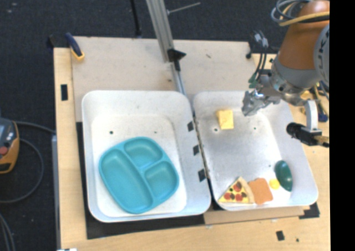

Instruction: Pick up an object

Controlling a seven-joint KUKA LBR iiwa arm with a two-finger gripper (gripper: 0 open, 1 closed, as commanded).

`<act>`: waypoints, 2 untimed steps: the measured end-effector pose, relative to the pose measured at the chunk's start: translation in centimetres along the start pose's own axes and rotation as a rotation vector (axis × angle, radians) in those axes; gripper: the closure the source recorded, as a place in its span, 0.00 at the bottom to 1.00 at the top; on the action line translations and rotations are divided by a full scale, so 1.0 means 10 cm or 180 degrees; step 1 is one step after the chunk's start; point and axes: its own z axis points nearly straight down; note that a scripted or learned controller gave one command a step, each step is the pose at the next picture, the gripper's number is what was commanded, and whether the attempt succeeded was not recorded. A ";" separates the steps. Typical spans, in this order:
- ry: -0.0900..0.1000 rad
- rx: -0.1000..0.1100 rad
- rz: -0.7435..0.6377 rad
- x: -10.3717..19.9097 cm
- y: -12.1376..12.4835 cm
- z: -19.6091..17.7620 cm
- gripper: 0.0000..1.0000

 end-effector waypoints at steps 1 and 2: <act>0.0002 0.0004 0.0000 0.55 0.08 -0.06 1.00; 0.0002 0.0005 0.0001 1.07 0.16 -0.10 1.00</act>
